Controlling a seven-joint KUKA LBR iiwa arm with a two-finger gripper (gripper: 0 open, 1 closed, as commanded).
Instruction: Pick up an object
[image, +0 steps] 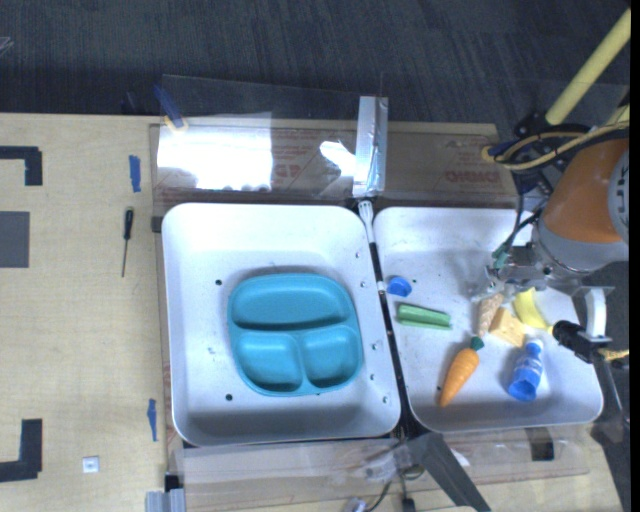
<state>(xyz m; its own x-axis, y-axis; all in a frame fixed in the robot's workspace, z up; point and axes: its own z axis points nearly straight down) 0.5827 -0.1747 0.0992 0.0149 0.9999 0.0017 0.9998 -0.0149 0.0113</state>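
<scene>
Nearest, in the right bin (420, 400), lie a carrot (459, 372) and a blue bottle (526, 369). Behind them sit a green stick (423, 316), a tan piece (489, 314), a yellow piece (529, 308) and a small blue piece (398, 287). The left bin (190, 300) holds a blue tray (294, 331). The end effector (510, 268) is low over the right bin's far right; whether it is apart or together cannot be told.

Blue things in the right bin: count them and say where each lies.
2. A small blue piece lies near the bin's left wall, above the green stick. A blue bottle lies toward the bin's lower right. The arm may hide more.
</scene>
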